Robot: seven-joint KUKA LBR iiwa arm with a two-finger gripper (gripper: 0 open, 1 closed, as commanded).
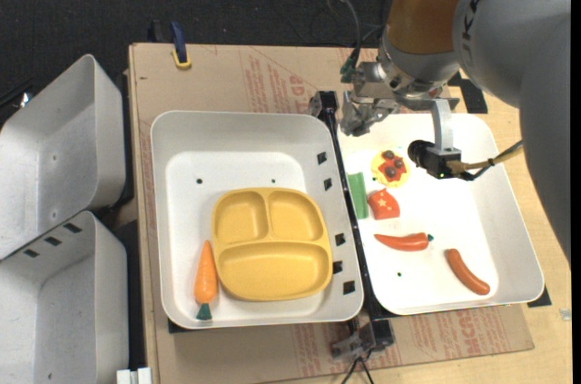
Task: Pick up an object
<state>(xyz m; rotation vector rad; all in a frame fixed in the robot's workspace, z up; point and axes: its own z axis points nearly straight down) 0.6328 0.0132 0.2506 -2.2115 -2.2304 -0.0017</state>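
Fingers: open or shut can't be told; the two-finger gripper (361, 112) is seen over the right white bin's (508, 219) top-left corner, nothing visibly held. Just below are set a yellow flat toy w/ dark bits (390, 166), red plastic chilli (402, 241) & brown toy sausage (467, 271).

The arm (517, 5) is smooth grey with a glossy orange band, a yellowish cable looping over it, and a grey metal tool (363, 114) beneath.
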